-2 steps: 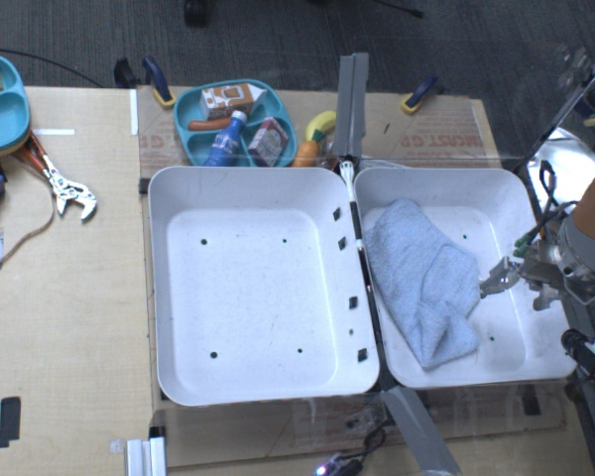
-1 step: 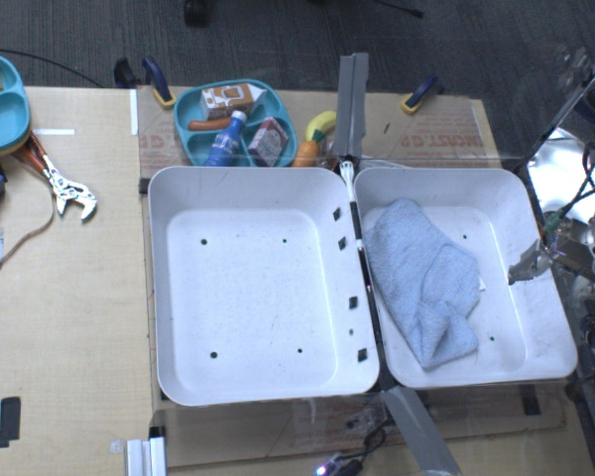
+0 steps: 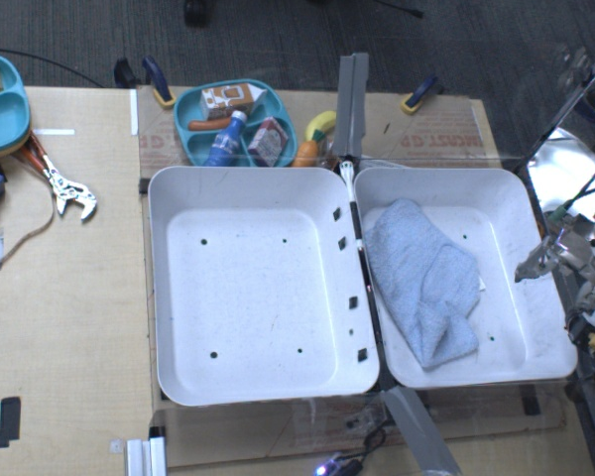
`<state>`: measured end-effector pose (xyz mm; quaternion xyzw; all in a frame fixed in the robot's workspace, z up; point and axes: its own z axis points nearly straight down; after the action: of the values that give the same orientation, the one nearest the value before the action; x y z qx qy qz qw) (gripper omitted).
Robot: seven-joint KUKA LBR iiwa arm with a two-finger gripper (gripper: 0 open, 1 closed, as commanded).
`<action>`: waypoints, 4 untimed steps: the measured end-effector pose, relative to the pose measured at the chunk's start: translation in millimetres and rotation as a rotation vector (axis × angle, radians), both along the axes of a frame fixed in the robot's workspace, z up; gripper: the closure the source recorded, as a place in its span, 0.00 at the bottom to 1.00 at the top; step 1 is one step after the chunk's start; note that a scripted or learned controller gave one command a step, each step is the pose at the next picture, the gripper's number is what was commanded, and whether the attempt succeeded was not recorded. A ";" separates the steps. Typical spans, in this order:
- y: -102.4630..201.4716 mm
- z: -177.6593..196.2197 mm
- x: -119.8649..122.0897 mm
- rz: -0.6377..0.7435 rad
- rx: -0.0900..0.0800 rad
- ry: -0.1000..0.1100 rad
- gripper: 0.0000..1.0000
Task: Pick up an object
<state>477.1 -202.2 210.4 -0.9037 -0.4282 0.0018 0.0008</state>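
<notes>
My bench (image 3: 69, 365) is pale wood. Two white bins sit side by side on it: the left bin (image 3: 159, 296) and the right bin (image 3: 535, 256). Along the far edge lies a teal tray (image 3: 193, 147); a wrench (image 3: 69, 194) lies toward the far-left corner.

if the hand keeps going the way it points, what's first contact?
Likely the grey cloth in the right bin: the hand points left from that bin's right edge. Height is unclear, so it may pass above.
</notes>
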 end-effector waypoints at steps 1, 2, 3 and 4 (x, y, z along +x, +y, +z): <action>4.1 21.1 0.6 -0.314 -0.002 0.000 0.00; -20.0 -48.0 -0.7 -0.682 -0.002 0.002 0.00; -19.5 -79.7 -0.7 -0.683 -0.001 0.002 0.00; -19.3 -80.1 -0.5 -0.682 -0.001 0.002 0.00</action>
<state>476.6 -221.4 130.3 -0.9948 -0.1016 0.0026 0.0012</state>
